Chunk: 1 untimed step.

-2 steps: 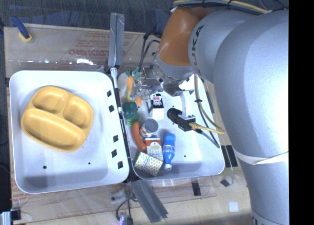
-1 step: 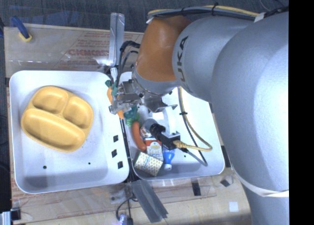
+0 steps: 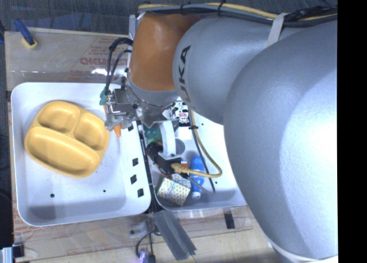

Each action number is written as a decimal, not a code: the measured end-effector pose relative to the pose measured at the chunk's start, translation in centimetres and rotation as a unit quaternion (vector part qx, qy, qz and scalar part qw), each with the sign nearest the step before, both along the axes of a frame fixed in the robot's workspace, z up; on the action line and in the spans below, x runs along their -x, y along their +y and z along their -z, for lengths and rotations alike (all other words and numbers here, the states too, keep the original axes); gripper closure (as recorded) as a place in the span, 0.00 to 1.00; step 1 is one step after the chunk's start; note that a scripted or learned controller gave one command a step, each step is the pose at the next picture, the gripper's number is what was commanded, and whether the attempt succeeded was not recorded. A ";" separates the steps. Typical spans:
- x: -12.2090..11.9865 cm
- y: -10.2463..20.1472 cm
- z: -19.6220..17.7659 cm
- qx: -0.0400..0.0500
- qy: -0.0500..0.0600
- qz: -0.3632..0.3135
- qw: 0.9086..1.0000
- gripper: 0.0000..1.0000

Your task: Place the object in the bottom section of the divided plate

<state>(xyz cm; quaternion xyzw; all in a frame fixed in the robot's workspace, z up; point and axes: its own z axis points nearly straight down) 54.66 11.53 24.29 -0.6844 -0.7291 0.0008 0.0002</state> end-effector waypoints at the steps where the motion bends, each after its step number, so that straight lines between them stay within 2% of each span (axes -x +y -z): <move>1: -2.1 6.3 -0.6 0.000 -0.001 -0.074 0.997 1.00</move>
